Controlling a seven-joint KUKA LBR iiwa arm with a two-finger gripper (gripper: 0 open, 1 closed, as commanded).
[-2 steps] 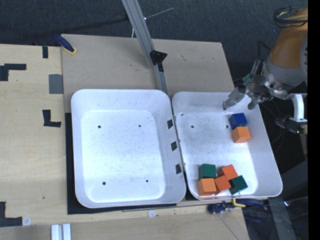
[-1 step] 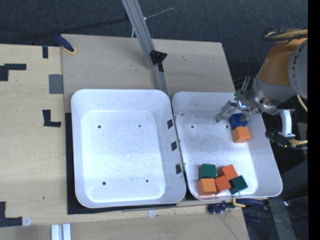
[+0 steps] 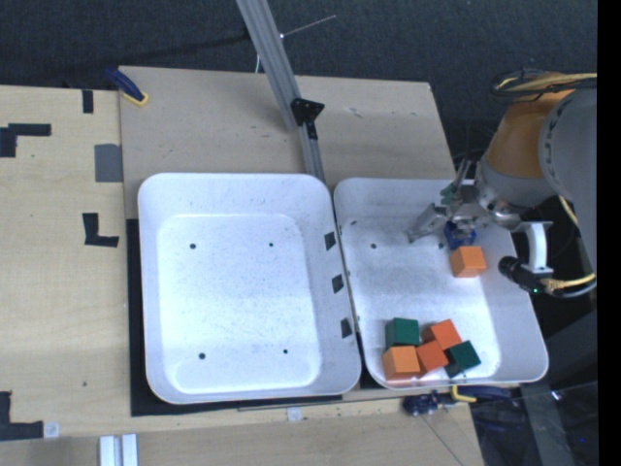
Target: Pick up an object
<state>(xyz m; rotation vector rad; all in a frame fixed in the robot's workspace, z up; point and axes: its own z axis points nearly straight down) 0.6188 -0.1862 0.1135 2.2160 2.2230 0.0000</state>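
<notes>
Right bin [image 3: 505,357], near edge: cluster of blocks touching — orange block [image 3: 401,361], green block [image 3: 403,332], second orange block [image 3: 445,335], dark green block [image 3: 463,356]. Farther back, a lone orange cube [image 3: 469,260] just beside the gripper [image 3: 454,223]; finger state cannot be told. Left bin [image 3: 155,260] alongside. Metal pole [image 3: 277,56] beyond

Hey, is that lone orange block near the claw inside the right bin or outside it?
Inside. The orange block rests on the right bin's white floor, just below the claw, apart from the cluster of blocks.
</notes>
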